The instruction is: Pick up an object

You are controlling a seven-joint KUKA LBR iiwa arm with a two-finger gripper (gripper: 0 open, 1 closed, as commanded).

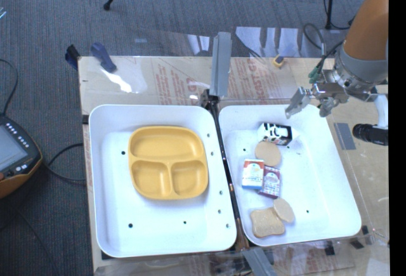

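The right bin [330, 205] holds several small items: a black-and-white carton [277, 133], a round tan cookie [268, 153], a red-and-white box [253, 174], a dark red packet [271, 182], a slice of toast [266, 222] and a small tan disc [283, 210]. My gripper [312, 102] hangs above the bin's far right corner, up and to the right of the carton. Its fingers are spread and nothing sits between them.
The left bin [108, 217] carries a yellow divided plate [169, 161]. A grey post [221, 68] stands behind the seam between the bins. A black handheld device [13, 154] lies off the bench at far left, and tripod legs stand behind.
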